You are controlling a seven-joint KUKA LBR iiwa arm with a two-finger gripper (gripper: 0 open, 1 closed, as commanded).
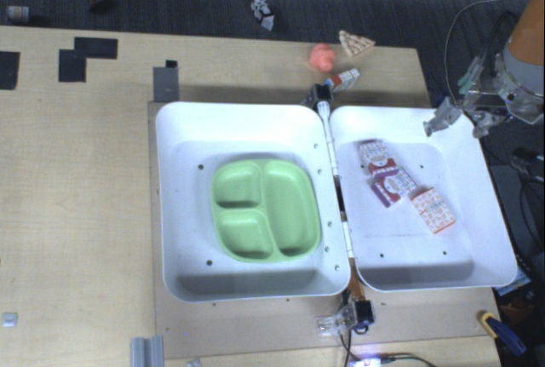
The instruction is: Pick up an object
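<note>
Camera view takes in the bench first, pale wood carrying two shallow white bins side by side; the left bin holds a green divided tray lying flat near its middle, and the right bin holds three small red-and-white packets, which I take to be the likeliest things to pick; the dark packet lies in the middle of the row, touching or overlapping the upper packet, while the lower packet sits just beside it toward the near right; all three lie flat on the bin floor, well clear of the walls, so a grasp from above looks open; the arm reaches in from the right with its orange band at the frame's edge, and the pincer hangs over the far right corner of the right bin, apart from the packets and holding nothing that I can see; whether it is released or clenched I cannot tell, since it is small and blurred here; the overlap of the two upper packets could spoil a clean grip, so the lower one seems the easier target; beyond the bins, near the far edge of the bench, lie an orange ball, a wedge-shaped toy and a small tube, none in the way
</note>
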